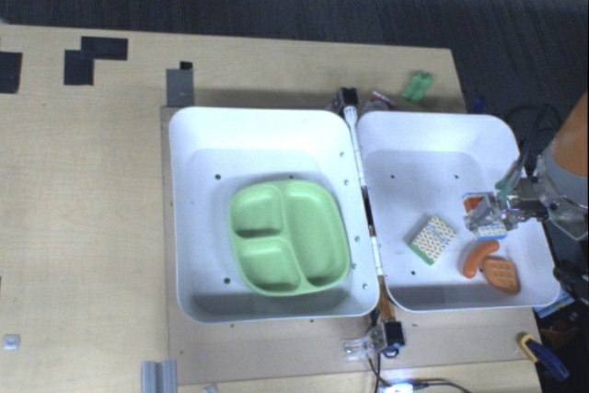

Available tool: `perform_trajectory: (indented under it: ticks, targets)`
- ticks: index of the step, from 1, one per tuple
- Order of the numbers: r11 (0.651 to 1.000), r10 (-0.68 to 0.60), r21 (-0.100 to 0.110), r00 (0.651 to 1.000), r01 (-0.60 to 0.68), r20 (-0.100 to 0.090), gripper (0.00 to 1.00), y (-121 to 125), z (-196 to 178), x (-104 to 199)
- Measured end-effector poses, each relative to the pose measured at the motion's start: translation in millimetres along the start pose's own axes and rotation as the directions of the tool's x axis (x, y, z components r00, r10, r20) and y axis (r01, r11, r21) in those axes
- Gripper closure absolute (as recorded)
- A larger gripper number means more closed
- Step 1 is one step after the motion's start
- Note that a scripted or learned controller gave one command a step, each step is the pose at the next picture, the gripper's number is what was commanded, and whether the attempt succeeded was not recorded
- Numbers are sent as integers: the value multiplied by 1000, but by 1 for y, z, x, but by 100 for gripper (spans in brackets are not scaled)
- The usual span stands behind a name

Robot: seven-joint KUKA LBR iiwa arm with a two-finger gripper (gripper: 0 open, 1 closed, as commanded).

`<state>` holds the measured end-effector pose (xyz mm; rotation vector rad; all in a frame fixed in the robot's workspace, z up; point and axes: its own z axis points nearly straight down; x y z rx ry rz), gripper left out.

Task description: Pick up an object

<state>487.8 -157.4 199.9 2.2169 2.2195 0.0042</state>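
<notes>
My gripper (488, 218) hangs low over the right side of the right bin (419, 147), reaching in from the right. Its tip sits over a small pale blue and white item, with an orange piece (472, 202) peeking out just to its left. An orange sausage-shaped toy (479, 258) lies right below the gripper, and a brown waffle-like piece (502, 274) lies beside it. A small box with a green and yellow dotted pattern (432, 237) rests to the left of these.
The left bin (198, 198) holds a light green divided plate (289, 236). A green object (417, 87) lies on the bench behind the right bin. Clips and cables sit at the bins' shared seam, front and back.
</notes>
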Motion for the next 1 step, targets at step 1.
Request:
perform_trajectory:
  ticks: [1]
  targets:
    - [1000,-5,3,1000,5,-3,100,92,28,56]
